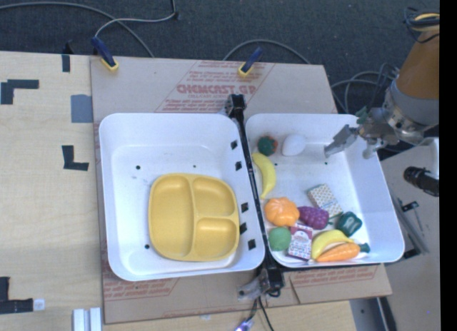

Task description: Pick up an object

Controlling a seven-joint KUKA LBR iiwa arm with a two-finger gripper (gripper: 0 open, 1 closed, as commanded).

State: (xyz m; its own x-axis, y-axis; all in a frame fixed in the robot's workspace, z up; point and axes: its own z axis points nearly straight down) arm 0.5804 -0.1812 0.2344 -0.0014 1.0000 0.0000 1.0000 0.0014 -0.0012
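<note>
The right bin [371,187] holds several toy foods. A white egg [293,145] and a small green and red piece [267,145] lie near its far wall. A banana [265,172] lies along its left wall. Toward the front sit an orange [281,211], purple grapes [313,217], a patterned box [324,197], a pink carton [301,244], a second banana [330,240] and a carrot [337,252]. My gripper [352,145] hangs over the bin's far right corner, right of the egg, open, with nothing between its fingers.
The left bin [121,172] holds a yellow divided plate [193,217]. A dark green piece [348,222] and a green lime [280,238] also lie in the right bin. Cables run behind the bench, and black clips line the wall between the bins.
</note>
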